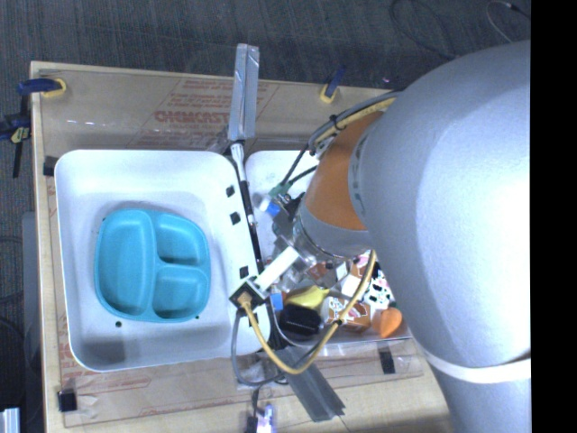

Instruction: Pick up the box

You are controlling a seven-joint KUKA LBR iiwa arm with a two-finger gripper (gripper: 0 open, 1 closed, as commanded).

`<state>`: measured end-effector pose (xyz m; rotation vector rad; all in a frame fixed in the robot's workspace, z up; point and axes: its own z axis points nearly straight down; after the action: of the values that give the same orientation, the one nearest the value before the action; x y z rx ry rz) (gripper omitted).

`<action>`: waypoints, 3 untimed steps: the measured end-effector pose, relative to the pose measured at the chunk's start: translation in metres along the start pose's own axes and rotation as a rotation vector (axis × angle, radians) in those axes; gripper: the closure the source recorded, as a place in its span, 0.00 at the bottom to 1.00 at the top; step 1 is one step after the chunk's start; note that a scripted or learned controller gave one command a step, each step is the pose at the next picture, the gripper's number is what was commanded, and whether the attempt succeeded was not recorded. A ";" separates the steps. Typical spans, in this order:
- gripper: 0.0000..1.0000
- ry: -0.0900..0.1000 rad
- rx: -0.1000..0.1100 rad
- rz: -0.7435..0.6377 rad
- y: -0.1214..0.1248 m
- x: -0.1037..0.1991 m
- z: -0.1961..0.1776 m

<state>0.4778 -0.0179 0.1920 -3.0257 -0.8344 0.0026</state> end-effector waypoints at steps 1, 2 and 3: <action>1.00 -0.003 0.005 -0.010 -0.001 0.001 -0.009; 1.00 -0.007 0.010 -0.021 -0.002 0.002 -0.017; 1.00 -0.002 0.001 0.047 -0.025 0.017 -0.050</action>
<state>0.4797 0.0118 0.2422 -3.0437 -0.7637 0.0058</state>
